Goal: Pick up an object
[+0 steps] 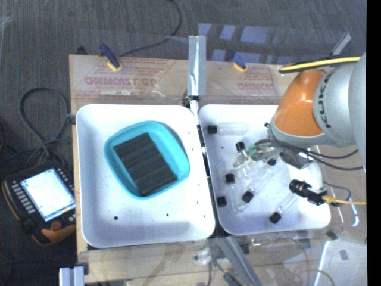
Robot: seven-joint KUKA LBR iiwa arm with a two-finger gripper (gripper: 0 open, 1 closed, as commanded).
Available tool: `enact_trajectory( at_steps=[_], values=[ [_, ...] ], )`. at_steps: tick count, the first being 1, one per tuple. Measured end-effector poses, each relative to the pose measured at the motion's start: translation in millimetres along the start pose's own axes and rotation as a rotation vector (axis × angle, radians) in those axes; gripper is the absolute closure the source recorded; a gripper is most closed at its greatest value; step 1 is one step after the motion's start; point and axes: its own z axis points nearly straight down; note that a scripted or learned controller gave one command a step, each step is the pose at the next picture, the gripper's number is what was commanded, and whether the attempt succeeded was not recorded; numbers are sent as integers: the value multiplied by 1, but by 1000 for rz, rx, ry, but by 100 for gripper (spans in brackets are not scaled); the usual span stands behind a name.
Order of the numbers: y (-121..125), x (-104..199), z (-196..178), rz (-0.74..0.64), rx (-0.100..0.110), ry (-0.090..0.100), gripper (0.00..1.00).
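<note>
Clear vials (253, 180) with black caps are scattered in the right bin (309, 219), just beneath the gripper (262, 154); finger state cannot be told. "KUKA" is read on the arm (324, 109).

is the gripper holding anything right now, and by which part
It cannot be told. The gripper is down in the right bin among clear tubes with black caps, but the arm's wrist covers its tips, so no hold is visible.

Two white bins (89, 159), one blue tray (119, 137)
</note>
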Motion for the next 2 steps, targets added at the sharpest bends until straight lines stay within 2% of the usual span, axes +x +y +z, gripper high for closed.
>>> enact_trajectory(
  at_steps=[1, 2],
  values=[
    [92, -45, -31, -11, 36, 11, 100],
    [114, 15, -130, 58, 18, 3, 100]
  ],
)
